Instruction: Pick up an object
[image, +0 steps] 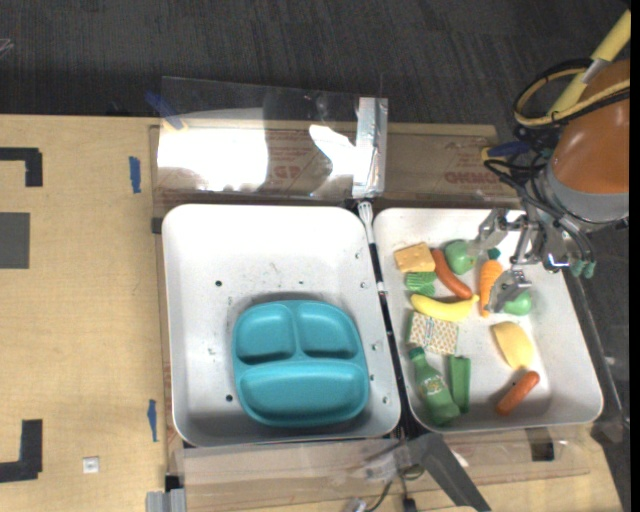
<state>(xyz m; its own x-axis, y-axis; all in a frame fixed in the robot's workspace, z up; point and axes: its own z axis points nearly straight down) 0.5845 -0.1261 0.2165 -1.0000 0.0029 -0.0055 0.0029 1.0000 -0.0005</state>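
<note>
Two shallow white bins sit side by side in the middle of the frame. The left bin (190, 240) holds a teal divided tray (298, 362), which lies in its lower half. The right bin (580, 360) holds a scatter of toy food.

The arm enters from the upper right, and its orange band (598, 150) shows at the right edge of the frame. The gripper (510, 262) hangs over the upper part of the right bin – its metal fingers stand apart, one near the upper wall of the bin and one lower. An orange carrot (489, 281) lies just beside the lower finger, and a small green piece (519, 299) sits directly under it. It is not possible to tell whether the finger touches them, and nothing is seen clamped between the fingers.

To the left of the gripper there are a green round vegetable (458, 256), an orange sausage (450, 281) and a tan cracker (414, 258). A yellow banana (441, 305) lies below them – under it sits a patterned square packet (435, 333). In the lower part of the bin lie a green bottle (433, 390), a green pepper (459, 378), a pale yellow piece (513, 343) and an orange-red sausage (517, 391).
</note>
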